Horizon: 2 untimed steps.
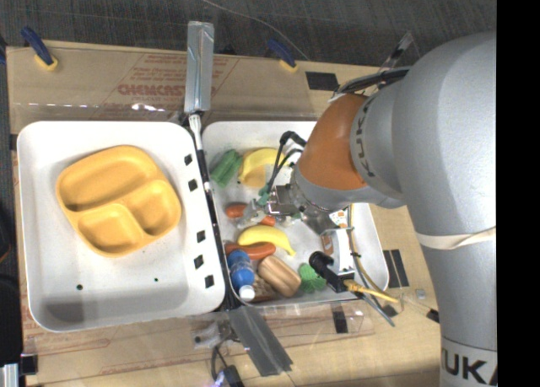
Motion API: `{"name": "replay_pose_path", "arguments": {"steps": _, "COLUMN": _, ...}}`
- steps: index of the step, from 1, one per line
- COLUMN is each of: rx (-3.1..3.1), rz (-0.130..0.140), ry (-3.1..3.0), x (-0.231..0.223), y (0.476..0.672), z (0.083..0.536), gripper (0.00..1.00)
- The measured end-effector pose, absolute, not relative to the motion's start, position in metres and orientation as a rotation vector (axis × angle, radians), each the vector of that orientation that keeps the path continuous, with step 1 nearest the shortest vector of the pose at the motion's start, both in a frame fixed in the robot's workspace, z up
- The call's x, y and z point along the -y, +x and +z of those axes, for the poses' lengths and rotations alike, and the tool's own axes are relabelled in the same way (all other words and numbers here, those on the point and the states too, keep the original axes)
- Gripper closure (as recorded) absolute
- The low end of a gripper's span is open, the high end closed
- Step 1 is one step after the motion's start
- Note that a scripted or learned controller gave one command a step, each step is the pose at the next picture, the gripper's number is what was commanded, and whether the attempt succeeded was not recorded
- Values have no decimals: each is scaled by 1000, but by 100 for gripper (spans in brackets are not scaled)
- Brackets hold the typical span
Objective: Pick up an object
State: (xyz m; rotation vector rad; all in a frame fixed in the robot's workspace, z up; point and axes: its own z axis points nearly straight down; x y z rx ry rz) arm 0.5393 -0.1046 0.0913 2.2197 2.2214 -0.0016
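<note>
My gripper hangs at frame centre, just above the banana in the right bin; its state I cannot tell. The banana looks light, smooth, curved; I would grasp its middle.

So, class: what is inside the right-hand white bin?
The right bin holds a jumble of toys: two bananas, a green piece, a blue bottle and a brown roll. The arm covers the bin's upper right part, so what lies there cannot be seen.
</note>
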Motion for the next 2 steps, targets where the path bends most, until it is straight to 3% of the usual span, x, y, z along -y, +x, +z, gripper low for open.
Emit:
{"name": "replay_pose_path", "arguments": {"steps": 1, "rx": -2232, "rz": -6, "ry": 2217, "x": 104, "y": 539, "z": 100, "gripper": 100}}
{"name": "replay_pose_path", "arguments": {"steps": 2, "rx": -1811, "rz": 1, "ry": 2566, "x": 63, "y": 635, "z": 192, "gripper": 100}}
